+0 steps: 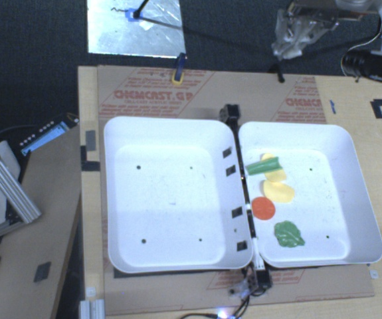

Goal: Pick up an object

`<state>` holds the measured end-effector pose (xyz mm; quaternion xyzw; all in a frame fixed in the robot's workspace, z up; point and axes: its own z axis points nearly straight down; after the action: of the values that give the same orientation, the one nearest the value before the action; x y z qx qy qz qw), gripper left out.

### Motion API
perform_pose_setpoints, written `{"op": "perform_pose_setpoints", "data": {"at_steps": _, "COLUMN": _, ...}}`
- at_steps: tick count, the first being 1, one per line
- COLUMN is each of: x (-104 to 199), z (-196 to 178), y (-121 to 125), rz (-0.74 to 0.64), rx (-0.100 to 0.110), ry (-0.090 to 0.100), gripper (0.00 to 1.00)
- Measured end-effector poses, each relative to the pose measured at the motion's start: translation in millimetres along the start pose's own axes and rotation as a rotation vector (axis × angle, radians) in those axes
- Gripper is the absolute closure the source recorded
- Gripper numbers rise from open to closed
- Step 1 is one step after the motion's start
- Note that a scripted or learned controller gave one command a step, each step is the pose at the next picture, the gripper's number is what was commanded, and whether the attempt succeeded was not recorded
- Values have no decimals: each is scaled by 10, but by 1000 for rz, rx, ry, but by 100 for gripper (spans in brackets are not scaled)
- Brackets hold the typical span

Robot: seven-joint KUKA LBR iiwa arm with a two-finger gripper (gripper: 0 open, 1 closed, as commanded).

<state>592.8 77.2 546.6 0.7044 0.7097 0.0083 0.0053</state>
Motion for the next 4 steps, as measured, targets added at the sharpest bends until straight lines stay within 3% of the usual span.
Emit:
{"op": "perform_pose_setpoints", "data": {"at_steps": 1, "x": 501, "z": 1715, "y": -102, "rz": -1, "rx": 35, "ry": -5, "gripper": 100}}
{"op": "perform_pose_setpoints", "data": {"at_steps": 2, "x": 815, "z": 2669, "y": 269, "rz": 2, "rx": 26, "ry": -5, "gripper": 100}}
{"op": "perform_pose_setpoints", "data": {"at_steps": 3, "x": 1580, "z": 3130, "y": 514, "rz": -3, "rx": 20, "ry": -2, "gripper": 100}}
{"op": "perform_pose_setpoints", "data": {"at_steps": 4, "x": 1564, "z": 2042, "y": 712, "rz": 2, "rx": 7, "ry": 0, "gripper": 100}}
